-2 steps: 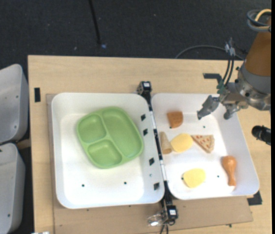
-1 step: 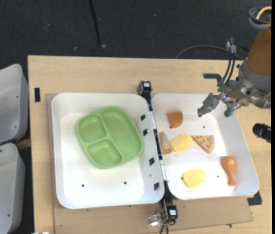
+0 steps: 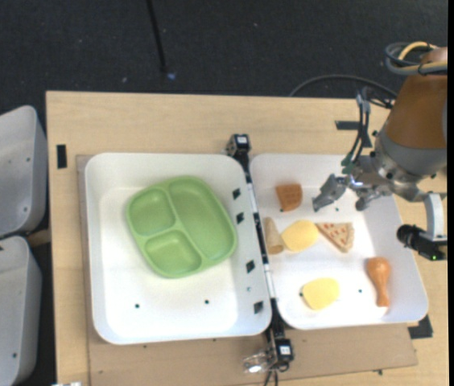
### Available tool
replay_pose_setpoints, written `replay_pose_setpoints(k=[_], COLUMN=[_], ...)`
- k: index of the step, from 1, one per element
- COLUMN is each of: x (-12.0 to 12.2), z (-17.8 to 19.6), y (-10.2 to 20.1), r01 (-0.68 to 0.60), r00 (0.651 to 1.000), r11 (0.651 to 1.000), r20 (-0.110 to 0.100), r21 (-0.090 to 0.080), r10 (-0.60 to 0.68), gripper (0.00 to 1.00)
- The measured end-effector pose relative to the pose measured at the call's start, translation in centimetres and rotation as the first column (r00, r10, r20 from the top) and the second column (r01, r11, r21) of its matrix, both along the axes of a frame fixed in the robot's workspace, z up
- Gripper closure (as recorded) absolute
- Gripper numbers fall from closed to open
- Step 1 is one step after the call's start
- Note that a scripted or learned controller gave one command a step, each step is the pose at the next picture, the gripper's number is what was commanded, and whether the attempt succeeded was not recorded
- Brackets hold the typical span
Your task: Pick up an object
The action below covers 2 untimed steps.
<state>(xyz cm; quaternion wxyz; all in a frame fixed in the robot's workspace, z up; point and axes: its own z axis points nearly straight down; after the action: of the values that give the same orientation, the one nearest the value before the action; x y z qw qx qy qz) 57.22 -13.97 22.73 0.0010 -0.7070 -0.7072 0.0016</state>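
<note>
Pizza slice: lies in the right bin, just beside a yellow lump. Brown block beyond; drumstick nearer. Our tool hovers above the slice, fingers spread, gripping nothing. We judge the approach step underway; next, we descend and close. Green tray: left bin.

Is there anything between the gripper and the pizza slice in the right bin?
Nothing visible. The gripper hovers above the right bin, and the pizza slice lies just below it in the view, uncovered, beside a yellow piece.
</note>
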Motion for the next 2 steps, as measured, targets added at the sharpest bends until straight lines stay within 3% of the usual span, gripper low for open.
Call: replay_pose_setpoints(k=[2], x=[-0.6], z=[-10.6], y=[-0.6], r01=[0.001], r00=[1.000], r11=[1.000], r20=[0.000], r21=[0.000], r10=[-0.001], gripper=[0.00])
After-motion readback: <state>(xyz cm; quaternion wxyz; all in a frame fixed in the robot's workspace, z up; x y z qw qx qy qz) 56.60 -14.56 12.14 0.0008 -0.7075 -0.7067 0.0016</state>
